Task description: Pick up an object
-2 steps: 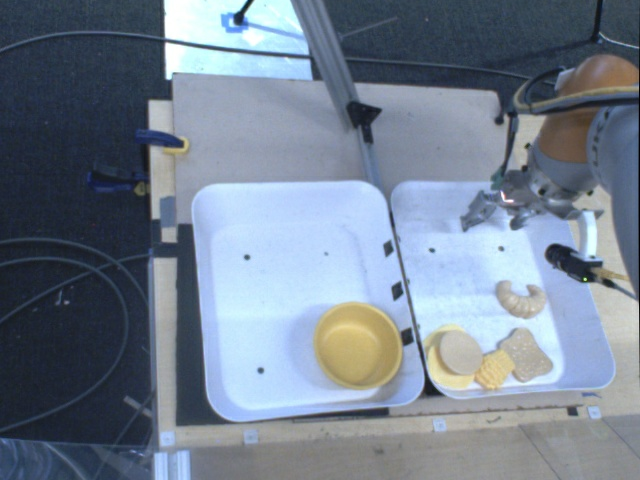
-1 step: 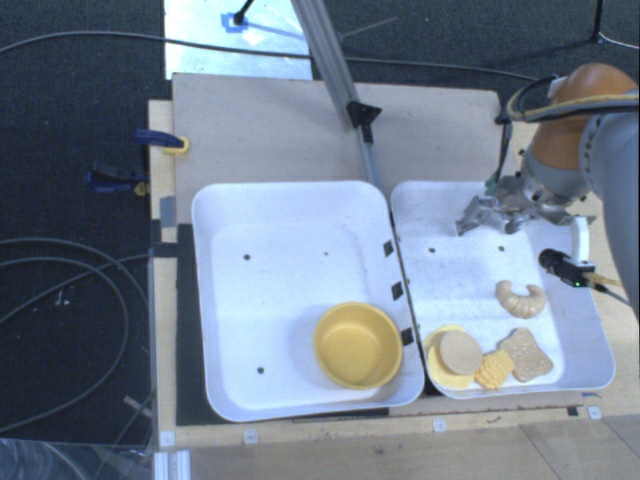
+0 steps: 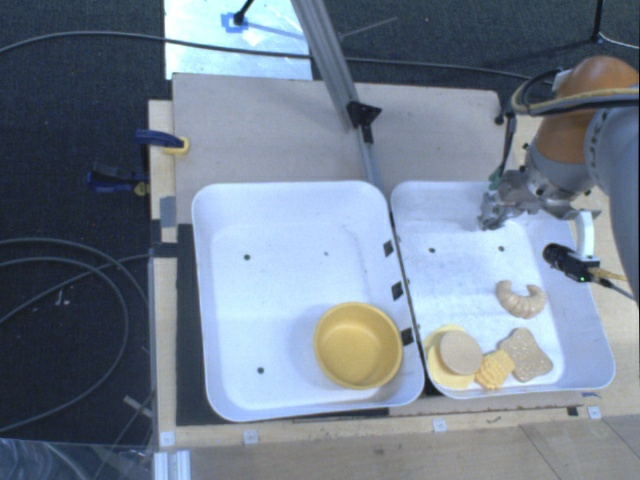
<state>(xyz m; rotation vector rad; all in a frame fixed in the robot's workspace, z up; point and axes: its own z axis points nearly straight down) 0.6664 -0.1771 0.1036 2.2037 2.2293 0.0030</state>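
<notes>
My gripper hangs over the far edge of the right bin, well behind the food items. A pale croissant lies in the right bin toward its right side. Near that bin's front edge sit a round tan disc on a yellow plate, a yellow waffle-like cracker and a brown toast slice. A yellow bowl stands in the left bin at its front right. Nothing shows between the gripper's fingers.
A grey metal pole slants across the bench behind the bins. A blue and yellow clamp grips the bench's left edge. Cables lie on the dark floor to the left.
</notes>
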